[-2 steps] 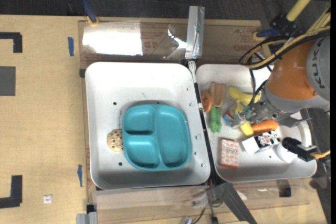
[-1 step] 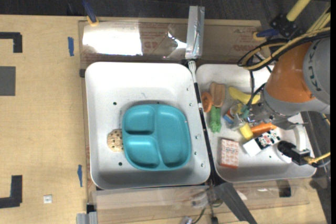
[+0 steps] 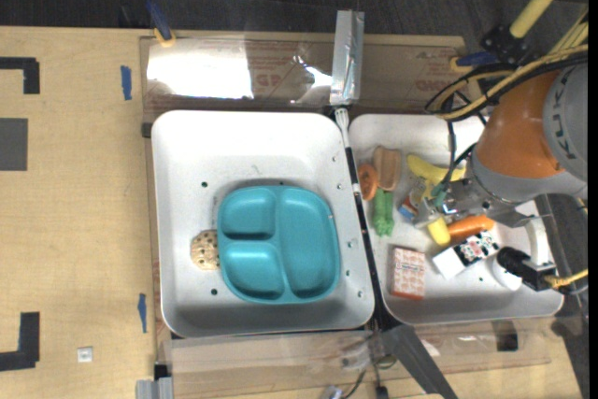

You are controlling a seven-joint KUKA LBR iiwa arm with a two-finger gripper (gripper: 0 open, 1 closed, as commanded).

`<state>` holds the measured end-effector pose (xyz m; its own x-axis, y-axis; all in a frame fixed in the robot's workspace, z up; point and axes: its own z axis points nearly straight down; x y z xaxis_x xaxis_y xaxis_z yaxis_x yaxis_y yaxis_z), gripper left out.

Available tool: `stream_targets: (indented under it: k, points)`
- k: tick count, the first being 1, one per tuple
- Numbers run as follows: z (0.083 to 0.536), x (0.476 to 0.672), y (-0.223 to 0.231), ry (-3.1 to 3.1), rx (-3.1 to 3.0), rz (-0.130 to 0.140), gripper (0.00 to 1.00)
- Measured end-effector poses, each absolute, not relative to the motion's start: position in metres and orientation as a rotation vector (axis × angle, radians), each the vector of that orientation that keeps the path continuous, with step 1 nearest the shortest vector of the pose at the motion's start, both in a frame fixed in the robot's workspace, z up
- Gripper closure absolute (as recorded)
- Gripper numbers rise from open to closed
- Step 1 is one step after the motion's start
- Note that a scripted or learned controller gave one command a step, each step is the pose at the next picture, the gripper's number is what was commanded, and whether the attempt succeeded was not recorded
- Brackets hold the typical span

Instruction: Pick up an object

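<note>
Beside teal tray (image 3: 278, 241) — cookie (image 3: 205, 249); right bin (image 3: 486, 299) — cluttered.

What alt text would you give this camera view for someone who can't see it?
A grey robot arm with an orange band reaches from the right over the right white bin, which holds small toy-like objects. The left white bin holds a teal divided tray with a cookie beside it.

Small toys are lying jumbled in the right bin (image 3: 402, 128), right of frame centre: an orange piece (image 3: 386, 165), a green piece (image 3: 383, 214), a pink patterned box (image 3: 407, 272) lying flat.
</note>
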<state>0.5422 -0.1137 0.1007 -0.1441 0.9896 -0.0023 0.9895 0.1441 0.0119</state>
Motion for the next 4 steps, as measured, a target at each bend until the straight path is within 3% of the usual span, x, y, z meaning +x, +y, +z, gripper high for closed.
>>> stream_targets:
  k: [1, 2, 3, 4]
  points:
    - [0.189, 0.598, -0.046, 2.355, 2.071, 0.012, 1.00]
    - [0.185, 0.595, -0.049, 2.354, 2.080, 0.001, 0.00]
    - [0.100, 0.556, -0.104, 2.355, 2.089, -0.011, 0.00]
    - [0.086, 0.621, -0.117, 2.268, 2.171, 0.003, 0.00]
